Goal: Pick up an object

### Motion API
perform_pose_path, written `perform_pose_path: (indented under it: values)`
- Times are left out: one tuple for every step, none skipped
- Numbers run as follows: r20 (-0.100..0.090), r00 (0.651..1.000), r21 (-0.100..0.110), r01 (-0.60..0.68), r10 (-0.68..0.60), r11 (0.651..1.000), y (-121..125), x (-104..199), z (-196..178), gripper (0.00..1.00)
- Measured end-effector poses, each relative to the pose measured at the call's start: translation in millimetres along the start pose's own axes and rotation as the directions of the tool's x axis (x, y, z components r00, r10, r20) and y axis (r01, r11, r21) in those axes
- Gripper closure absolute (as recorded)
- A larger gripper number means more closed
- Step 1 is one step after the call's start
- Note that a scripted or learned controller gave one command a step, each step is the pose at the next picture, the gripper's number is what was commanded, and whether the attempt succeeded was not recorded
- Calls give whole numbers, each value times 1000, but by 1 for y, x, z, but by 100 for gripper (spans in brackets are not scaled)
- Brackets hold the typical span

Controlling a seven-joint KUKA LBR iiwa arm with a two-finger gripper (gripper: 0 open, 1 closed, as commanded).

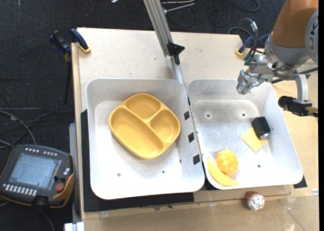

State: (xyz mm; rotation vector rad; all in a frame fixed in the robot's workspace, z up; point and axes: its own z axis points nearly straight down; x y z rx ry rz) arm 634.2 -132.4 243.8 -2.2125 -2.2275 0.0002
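Two white bins are seen side by side: the left bin (101, 174) bears a yellow divided plate (145, 124) at frame centre-left. In the right bin (283, 167), toward the lower right, a yellow pepper (227, 161) lies against a banana (218, 175); a yellow card (252, 139) sits under a small black block (261, 127). The block is judged stiff, light, and best taken across its short sides. The gripper (244, 84) hangs at the upper right, over the bin's far edge; its grip state cannot be told.
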Motion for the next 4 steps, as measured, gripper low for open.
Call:
perform_pose_path:
  values:
    - [0,1000,0,0,0,1000,-21,51,1,100]
    - [-1,1000,1,1,-1,1000,-34,107,12,100]
    - [0,1000,1,1,-1,1000,-50,159,19,100]
    - [-1,1000,-2,2,-2,1000,-55,220,7,100]
